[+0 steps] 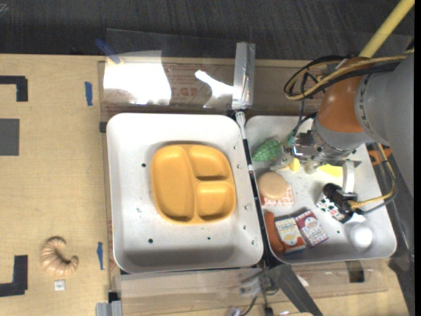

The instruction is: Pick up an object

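End effector (320, 157) sits low over the right bin (385, 242), toward its 12 o'clock edge; whether it is open or grasping anything cannot be told. Around it: green toy (268, 151) at 9 o'clock, round tan item (275, 186) at 7 o'clock, small packets (300, 229) at 6 o'clock. Left bin (125, 176) holds a yellow divided tray (193, 181).

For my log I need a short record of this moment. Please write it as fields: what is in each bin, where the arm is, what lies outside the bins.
left bin: yellow divided tray
right bin: green toy, round beige piece, two small packets, yellow piece, white ball
arm: over the right bin's upper part, wrist low among the items
outside bins: curled tan object on the bench, lower left
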